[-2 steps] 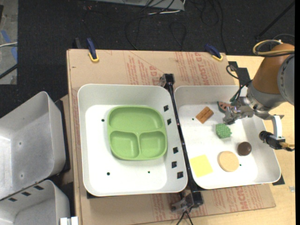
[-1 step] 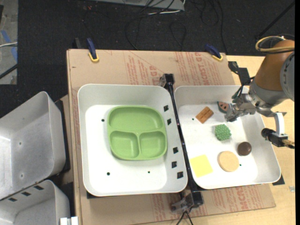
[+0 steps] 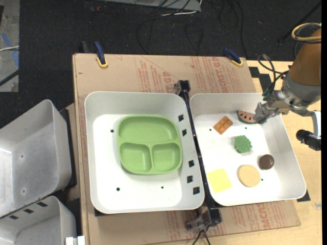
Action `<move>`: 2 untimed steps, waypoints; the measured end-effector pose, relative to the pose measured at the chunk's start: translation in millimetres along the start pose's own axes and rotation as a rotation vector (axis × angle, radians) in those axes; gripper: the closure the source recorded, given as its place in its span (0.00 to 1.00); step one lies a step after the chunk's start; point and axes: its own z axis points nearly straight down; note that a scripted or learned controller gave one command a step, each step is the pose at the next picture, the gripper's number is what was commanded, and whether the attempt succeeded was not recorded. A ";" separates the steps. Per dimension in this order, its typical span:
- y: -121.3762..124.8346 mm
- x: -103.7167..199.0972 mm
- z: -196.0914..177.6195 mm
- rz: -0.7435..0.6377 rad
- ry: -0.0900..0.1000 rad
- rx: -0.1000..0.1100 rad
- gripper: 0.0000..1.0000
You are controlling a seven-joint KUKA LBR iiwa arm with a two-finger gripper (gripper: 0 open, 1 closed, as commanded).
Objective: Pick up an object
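Note:
The right bin [image 3: 286, 137] holds several small toy foods: an orange waffle-like cracker [image 3: 222, 125], a green bumpy ball [image 3: 243, 144], a brown round piece [image 3: 265, 162], a tan round cookie [image 3: 249, 176], a yellow square slice [image 3: 219, 180] and a watermelon slice [image 3: 246, 118] at the bin's far edge. My gripper [image 3: 261, 113] is low at the far right of this bin, right beside the watermelon slice and touching or nearly touching its right end. Whether anything sits between its fingers is hidden by the wrist.
The left bin [image 3: 99, 137] bears a green three-compartment plate [image 3: 149, 144]. A black divider [image 3: 191, 147] runs between the bins. Grey tubs [image 3: 28, 152] stand at the left. The arm [image 3: 306, 70] enters from the right, with cables behind the bench.

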 end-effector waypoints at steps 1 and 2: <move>2.2 -0.4 -54.3 -0.001 0.000 0.000 1.00; 4.2 50.4 -62.0 -0.006 0.004 0.006 1.00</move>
